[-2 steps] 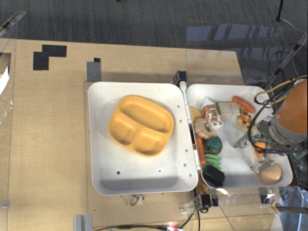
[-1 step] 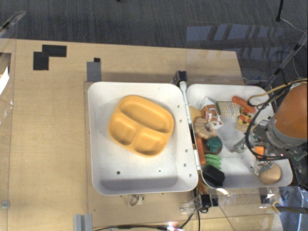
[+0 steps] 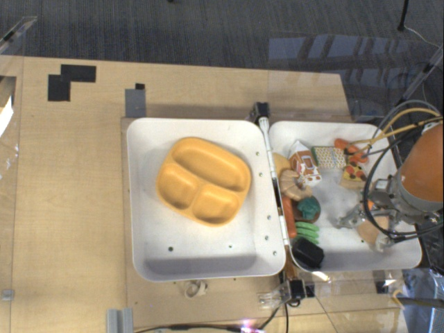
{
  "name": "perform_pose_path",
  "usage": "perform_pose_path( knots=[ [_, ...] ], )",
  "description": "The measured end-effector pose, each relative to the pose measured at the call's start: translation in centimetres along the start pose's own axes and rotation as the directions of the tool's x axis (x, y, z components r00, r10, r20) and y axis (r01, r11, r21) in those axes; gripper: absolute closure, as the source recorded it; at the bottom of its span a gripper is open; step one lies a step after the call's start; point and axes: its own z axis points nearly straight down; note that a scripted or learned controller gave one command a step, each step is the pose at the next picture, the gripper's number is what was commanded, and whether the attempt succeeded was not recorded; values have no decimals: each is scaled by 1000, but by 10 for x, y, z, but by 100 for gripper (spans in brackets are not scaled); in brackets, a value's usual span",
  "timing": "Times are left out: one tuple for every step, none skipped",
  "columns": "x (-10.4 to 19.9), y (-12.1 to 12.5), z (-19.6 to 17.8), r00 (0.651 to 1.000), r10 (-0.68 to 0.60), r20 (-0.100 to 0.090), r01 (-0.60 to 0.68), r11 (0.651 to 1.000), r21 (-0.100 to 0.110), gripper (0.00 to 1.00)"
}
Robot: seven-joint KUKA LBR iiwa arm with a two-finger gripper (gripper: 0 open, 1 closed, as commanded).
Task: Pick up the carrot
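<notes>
The carrot is a thin orange stick lying along the left wall of the right bin, partly hidden among other toys. My gripper hangs low over the right part of that bin, below the arm's orange band. It is well to the right of the carrot and apart from it. Black and yellow cables loop around the wrist and hide part of the gripper.
Crowded beside the carrot are a small toy house, a dark green round toy, a bright green piece and a black object. Orange and red toys lie at the back. The left bin holds a yellow sectioned plate.
</notes>
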Motion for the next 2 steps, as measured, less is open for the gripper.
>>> perform_pose_path(
  knots=[
    [-4, -4, -14, 1000, -3, 4, 3, 1000, 11, 100],
    [-24, -35, -16, 884, -467, 2, 467, 884, -5, 100]
  ],
)
